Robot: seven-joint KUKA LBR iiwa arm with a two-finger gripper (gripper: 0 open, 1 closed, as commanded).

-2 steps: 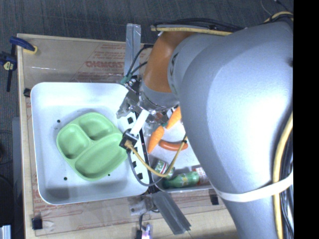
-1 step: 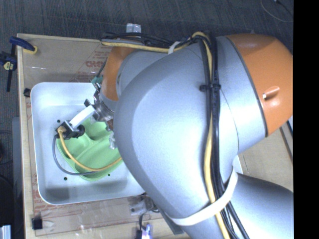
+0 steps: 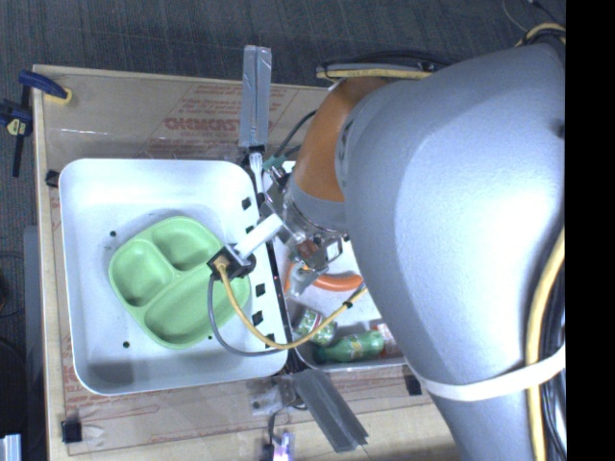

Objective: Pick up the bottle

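Observation:
A green bottle (image 3: 348, 345) lies on its side at the near edge of the right bin (image 3: 327, 361), its cap end pointing left. The grey arm with its orange band (image 3: 322, 152) covers most of that bin. The gripper (image 3: 306, 262) reaches down into the left part of the right bin, just above an orange object (image 3: 336, 282) and a short way behind the bottle. The wrist hardware hides what lies right under it.
The left bin (image 3: 86, 257) holds a green divided plate (image 3: 173, 279). A yellow and grey cable (image 3: 235, 327) loops from the wrist over the plate and the wall between the bins. A grey bracket (image 3: 257, 94) stands behind the bins.

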